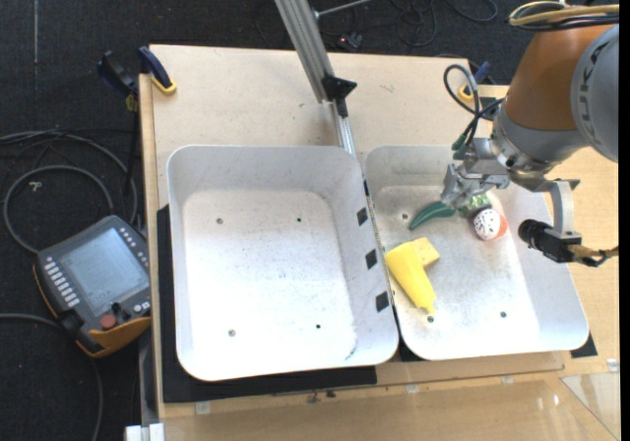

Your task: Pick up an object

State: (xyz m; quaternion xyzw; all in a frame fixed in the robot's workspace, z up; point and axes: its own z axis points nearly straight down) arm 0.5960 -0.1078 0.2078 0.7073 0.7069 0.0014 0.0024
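Jaws state: cannot tell; gripper [465,191] low over right bin [551,326]. Nearest, yellow banana-like toy [411,274] by the divider. Farther: green leaf-shaped piece [430,214], white-orange ball [486,223] beside the gripper, likely targets.

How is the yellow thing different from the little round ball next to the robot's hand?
The yellow thing is long and plain yellow; the ball is round, white with orange and dark specks. The yellow thing is bigger and lies near the bin's left wall; the ball sits right beside the gripper. Both rest in the right bin.
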